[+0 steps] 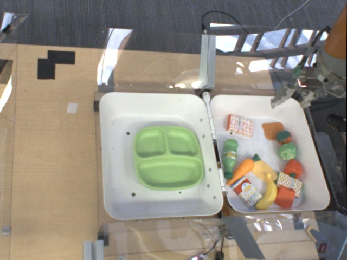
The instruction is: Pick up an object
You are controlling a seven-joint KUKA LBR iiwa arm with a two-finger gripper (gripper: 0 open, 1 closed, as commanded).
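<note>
Left bin (116,145): holds a green divided tray (168,157), lying flat at its middle
Right bin (314,199): toy food heaped toward the near right; green bottle (230,157) beside a carrot (242,170); banana (267,191) near the front; patterned box (239,125) apart toward the back
Hand (290,93): over the right bin's far right corner; carries nothing; whether apart or together, cannot tell
Bench (49,161): pale wood

The shallow white right bin (312,140) is crowded with small toy foods (265,177) (barely any gaps); bare floor rings the green compartment plate (168,157) in the shallow white left bin (116,145).
</note>
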